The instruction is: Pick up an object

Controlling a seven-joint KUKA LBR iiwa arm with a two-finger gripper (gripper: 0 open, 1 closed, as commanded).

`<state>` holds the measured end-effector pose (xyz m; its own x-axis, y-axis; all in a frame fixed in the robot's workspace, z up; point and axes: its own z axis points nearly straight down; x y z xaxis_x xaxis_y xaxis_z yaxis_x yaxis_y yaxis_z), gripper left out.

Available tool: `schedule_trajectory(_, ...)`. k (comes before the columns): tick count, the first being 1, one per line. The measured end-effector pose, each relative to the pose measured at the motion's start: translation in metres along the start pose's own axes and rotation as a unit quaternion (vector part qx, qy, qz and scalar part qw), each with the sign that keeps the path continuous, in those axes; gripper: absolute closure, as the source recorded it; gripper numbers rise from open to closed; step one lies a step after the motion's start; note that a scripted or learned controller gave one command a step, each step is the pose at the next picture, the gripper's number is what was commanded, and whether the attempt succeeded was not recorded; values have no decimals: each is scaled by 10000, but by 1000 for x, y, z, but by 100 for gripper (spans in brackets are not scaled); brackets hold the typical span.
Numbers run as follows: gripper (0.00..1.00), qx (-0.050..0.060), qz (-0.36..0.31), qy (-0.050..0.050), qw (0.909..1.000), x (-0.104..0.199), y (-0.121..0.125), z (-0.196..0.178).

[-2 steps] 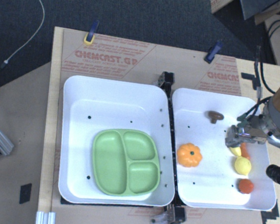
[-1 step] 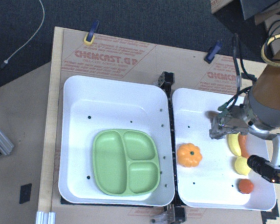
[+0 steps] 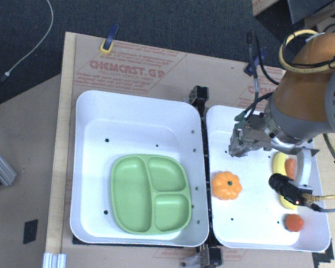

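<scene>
Camera view shows you the gripper (image 3: 238,147) low over the right bin (image 3: 246,234), just above the orange pumpkin (image 3: 226,185). You cannot tell its jaw state.

Even, bright overhead light; the two shallow white plastic bins (image 3: 91,150) nearly wash out. Shadows soft and short. Focus slightly soft throughout, mild grain.

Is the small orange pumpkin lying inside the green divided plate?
No. The orange pumpkin lies on the floor of the right bin, while the green divided plate sits in the left bin.
</scene>
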<state>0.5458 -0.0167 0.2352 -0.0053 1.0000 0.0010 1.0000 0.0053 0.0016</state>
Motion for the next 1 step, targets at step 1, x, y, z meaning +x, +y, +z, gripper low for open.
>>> schedule_trajectory(1, 100, 16, 21, -3, 10000, 51, 4, 9)
